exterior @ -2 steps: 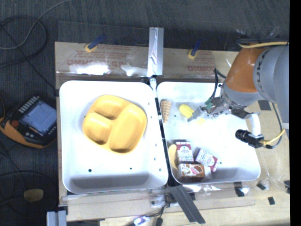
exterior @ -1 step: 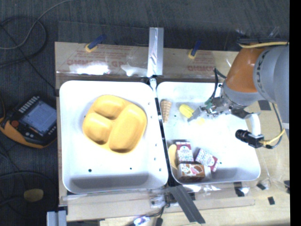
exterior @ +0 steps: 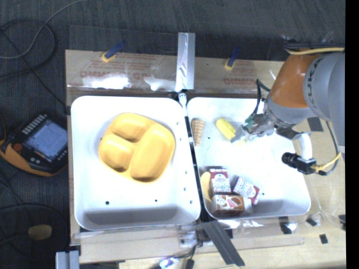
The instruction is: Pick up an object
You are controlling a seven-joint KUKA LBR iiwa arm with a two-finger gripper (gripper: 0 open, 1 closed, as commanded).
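Gripper (exterior: pixel 247 132) low in right bin (exterior: pixel 291 172), just beside corn (exterior: pixel 226 128); finger state impossible to tell, nothing visibly held.

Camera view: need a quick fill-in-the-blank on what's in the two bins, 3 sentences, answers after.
1. The large yellow bun-shaped object lies in the ____ bin of the view.
2. The end effector sits over the right bin, just right of the small ____ corn-like piece.
3. The cluster of red-and-white cartons lies near the right bin's ____ edge in the view.

Missing words: left; yellow; bottom
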